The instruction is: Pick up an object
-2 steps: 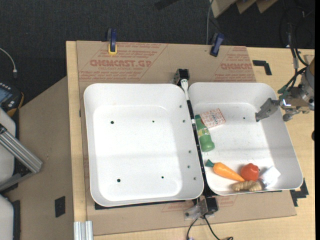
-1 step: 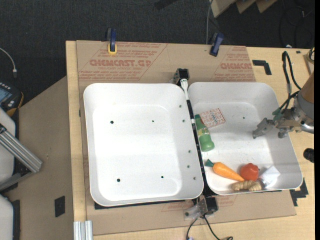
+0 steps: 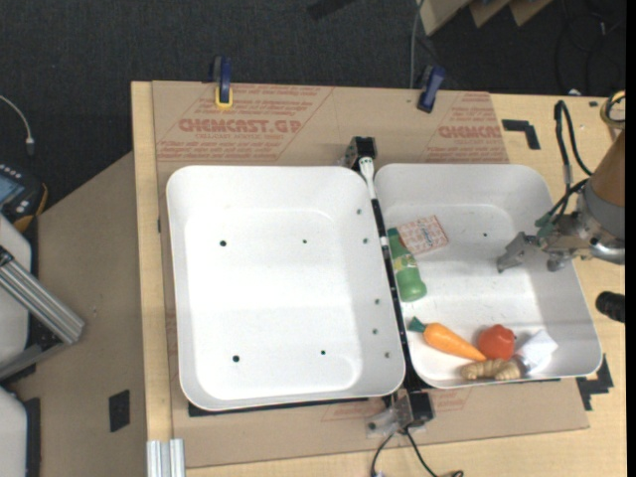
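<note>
Cardboard-topped bench [image 3: 298, 117] carries two white bins [image 3: 278, 286], dark carpet [image 3: 119, 28] behind; end effector [image 3: 522, 251] spread open, holding nothing

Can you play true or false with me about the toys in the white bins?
1. The carrot lies in the right bin. True.
2. The tomato sits in the left bin. False: it is in the right bin, next to the carrot.
3. The hand holds the carrot. False: the hand is apart from the carrot, farther back in the bin.
4. The green bottle lies along the right bin's left wall. True.
5. The card lies beside the green bottle. True.
</note>
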Robot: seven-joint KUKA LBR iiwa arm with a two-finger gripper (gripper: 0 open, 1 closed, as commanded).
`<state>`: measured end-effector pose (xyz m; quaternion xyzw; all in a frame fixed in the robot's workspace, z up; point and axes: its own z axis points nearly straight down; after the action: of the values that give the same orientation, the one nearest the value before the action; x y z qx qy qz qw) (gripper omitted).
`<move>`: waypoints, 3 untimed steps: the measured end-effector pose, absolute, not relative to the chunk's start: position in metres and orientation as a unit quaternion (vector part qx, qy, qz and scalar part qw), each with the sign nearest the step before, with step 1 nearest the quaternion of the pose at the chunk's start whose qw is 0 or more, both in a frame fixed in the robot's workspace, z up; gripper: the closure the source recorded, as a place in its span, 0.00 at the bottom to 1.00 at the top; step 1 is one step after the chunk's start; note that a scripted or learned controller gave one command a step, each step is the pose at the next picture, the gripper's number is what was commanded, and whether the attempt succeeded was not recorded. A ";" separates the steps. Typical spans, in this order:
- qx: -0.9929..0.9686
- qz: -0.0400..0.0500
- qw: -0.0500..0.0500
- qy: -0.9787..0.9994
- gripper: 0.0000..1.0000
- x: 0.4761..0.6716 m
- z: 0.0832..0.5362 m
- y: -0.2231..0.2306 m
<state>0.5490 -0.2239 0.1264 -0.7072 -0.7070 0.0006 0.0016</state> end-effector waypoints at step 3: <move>-0.707 -0.002 -0.007 -0.707 0.00 0.502 0.238 -0.226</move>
<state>0.5020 -0.2255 0.2376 -0.7073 -0.7069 -0.0020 -0.0068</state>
